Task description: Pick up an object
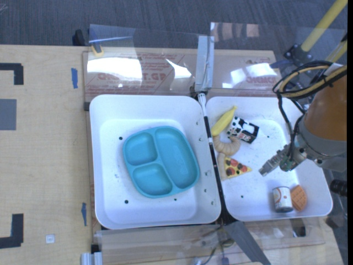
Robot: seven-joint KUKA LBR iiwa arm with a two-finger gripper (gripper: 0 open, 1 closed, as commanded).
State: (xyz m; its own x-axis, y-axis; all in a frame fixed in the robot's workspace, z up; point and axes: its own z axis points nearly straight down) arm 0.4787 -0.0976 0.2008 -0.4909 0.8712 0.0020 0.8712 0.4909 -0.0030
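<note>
Gripper (268, 167) over right bin (317, 203), near can (282, 198)

A pale wood-grain tabletop (44, 164) with black corner marks (14, 73) and strips of blue tape (74, 78) stood on dark grey carpeted floor (165, 4), while clear plastic panels (138, 65) along its far edge caught bright glare from overhead light.
</note>
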